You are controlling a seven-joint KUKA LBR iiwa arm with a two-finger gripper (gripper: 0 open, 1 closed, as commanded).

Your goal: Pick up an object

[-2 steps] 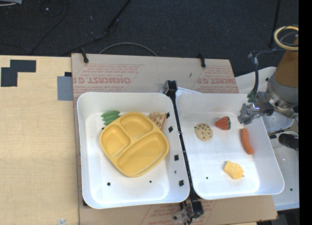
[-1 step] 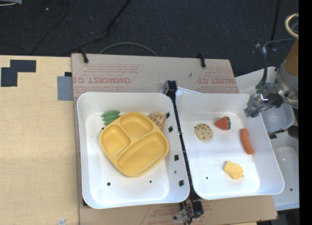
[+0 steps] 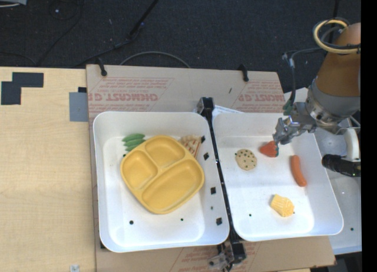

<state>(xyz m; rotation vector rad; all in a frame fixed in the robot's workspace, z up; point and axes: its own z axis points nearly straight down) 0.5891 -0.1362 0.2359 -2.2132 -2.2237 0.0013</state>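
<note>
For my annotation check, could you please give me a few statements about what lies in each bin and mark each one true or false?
1. The yellow divided plate lies in the left bin. True.
2. The cookie sits on that plate. False: it lies in the right bin.
3. The pincer is above the right bin, beside a small red piece. True.
4. The orange sausage lies in the left bin. False: right bin.
5. A green item lies at the plate's edge. True.
</note>
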